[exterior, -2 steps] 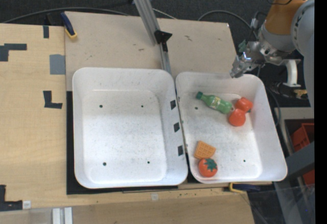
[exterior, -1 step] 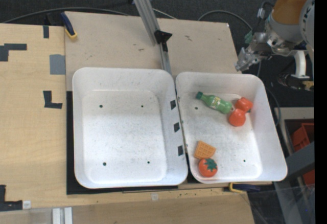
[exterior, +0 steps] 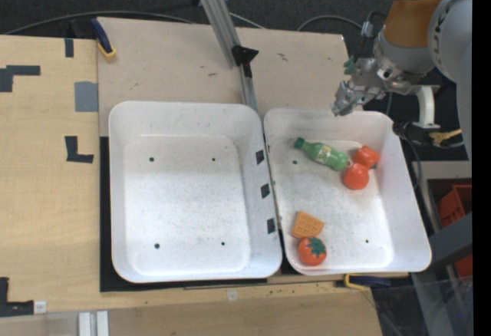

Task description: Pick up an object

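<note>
Two white bins sit side by side on your counter (exterior: 46,173), and everything you could pick lies in the right bin (exterior: 399,242). Nearest you, at its front edge, you have a red tomato (exterior: 312,251) with a green top, and just behind it, almost touching, a small tan waffle (exterior: 307,224). Further back, toward the bin's right side, you see two red-orange round fruits (exterior: 360,168) close together, one slightly behind the other. A green bottle (exterior: 323,153) lies on its side just left of them, its cap pointing to the left and its base close against the fruits. The left bin (exterior: 184,189) has a speckled floor. Beyond the right bin's back rim, your end effector (exterior: 343,106) hangs above the far edge, apart from all the objects and with nothing visibly in it; you cannot tell from here whether it is spread or closed. A slanted metal pole (exterior: 219,12) rises behind the bins.
</note>
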`<state>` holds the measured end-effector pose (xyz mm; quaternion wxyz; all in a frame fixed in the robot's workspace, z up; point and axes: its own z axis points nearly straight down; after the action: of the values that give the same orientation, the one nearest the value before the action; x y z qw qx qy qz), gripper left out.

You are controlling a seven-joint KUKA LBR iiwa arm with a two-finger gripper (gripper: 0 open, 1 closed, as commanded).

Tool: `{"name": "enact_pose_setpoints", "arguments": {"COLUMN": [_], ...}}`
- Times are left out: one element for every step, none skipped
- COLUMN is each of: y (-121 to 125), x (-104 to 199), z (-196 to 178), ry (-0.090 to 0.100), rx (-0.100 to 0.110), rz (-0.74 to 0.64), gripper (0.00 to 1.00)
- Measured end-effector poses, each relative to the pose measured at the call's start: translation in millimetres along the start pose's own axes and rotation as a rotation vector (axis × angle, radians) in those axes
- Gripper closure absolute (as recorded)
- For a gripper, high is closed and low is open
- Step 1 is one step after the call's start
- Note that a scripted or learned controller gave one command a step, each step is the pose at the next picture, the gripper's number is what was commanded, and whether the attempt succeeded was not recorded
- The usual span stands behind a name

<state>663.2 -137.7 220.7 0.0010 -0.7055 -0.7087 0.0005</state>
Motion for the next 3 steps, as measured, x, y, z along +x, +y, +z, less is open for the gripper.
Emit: {"name": "enact_pose_setpoints", "arguments": {"y": [-14.3, -33.7, -55.8], "x": [50.3, 91.5, 142.6], "z": [-10.7, -3.9, 6.3], "ry": [0.001, 0.000, 0.000], "rx": [0.000, 0.002, 0.003], "rz": [-0.002, 0.000, -0.001], "gripper": [1.00, 1.00, 1.00]}}
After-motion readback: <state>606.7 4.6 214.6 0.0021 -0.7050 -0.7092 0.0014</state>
